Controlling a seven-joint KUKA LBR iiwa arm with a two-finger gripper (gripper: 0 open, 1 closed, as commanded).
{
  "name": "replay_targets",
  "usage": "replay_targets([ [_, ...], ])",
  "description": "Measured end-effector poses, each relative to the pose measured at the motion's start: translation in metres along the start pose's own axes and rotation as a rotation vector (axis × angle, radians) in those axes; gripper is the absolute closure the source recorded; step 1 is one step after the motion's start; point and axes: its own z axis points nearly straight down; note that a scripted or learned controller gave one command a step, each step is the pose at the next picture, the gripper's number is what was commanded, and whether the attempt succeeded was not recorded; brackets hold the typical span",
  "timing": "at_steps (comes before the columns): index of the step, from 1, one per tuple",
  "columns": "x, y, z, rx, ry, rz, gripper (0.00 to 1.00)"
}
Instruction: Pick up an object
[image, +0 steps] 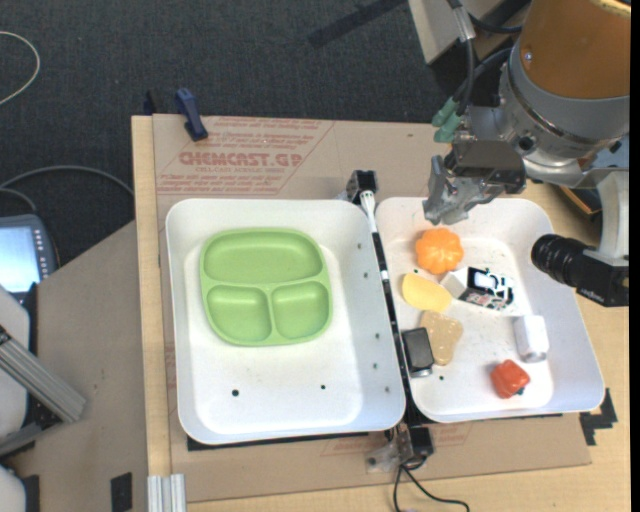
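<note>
Orange fruit is lying in the right bin, just below the pincer, which is hovering empty; I cannot tell its opening. Next, I judge, descending onto it

Two white bins lie side by side on the bench. The left bin holds a green divided tray. In the right bin, the gripper hangs just at twelve o'clock of an orange ball; a red block lies towards five o'clock.
</note>
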Motion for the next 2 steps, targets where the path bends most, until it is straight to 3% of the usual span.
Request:
replay_targets([
  [2,0.001,0.001,-0.017,0.002,-0.002,-0.002,1.00],
])
